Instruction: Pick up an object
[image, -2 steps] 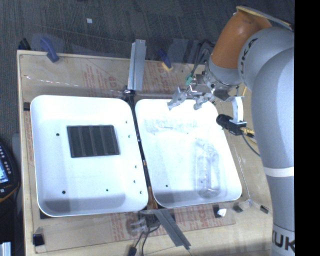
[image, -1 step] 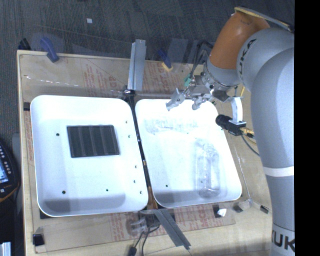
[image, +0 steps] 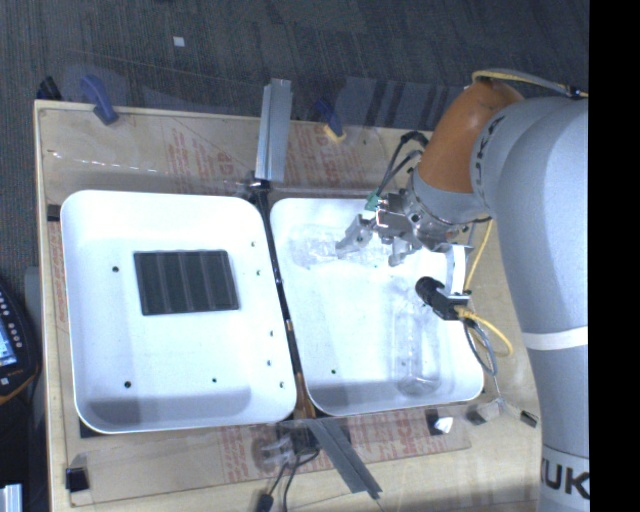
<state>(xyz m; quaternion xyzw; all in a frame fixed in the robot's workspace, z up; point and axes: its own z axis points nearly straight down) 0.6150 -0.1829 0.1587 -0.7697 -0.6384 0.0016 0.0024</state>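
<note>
Two clear plastic objects lie in the right bin (image: 330, 395), both near-transparent and washed out against the white floor. One is a clear bottle (image: 415, 350) lying lengthwise toward the bin's near-right corner, with faint outlines and a rounded end toward the near wall. The other is a crumpled clear piece (image: 312, 245) in the bin's far-left part, just left of the jaws (image: 375, 240); its shape is hard to make out and its edges blur into glare.

The jaws hang low over the far part of the right bin, at the end of the arm (image: 530, 200) coming in from the bin's right side. Whether they are apart or together cannot be told; the metal parts blend into the bright bin floor and the clear piece. Whether they touch that piece cannot be told either.

A black part (image: 435, 295) with a yellow cable (image: 485, 335) hangs off the wrist, over the bin's right wall, partly covering the bottle's far end.

The left bin (image: 90, 300), beside the right bin, holds a dark ribbed rectangular block (image: 186, 281) lying flat. The bench (image: 150, 150) runs beyond the bins' far walls.
</note>
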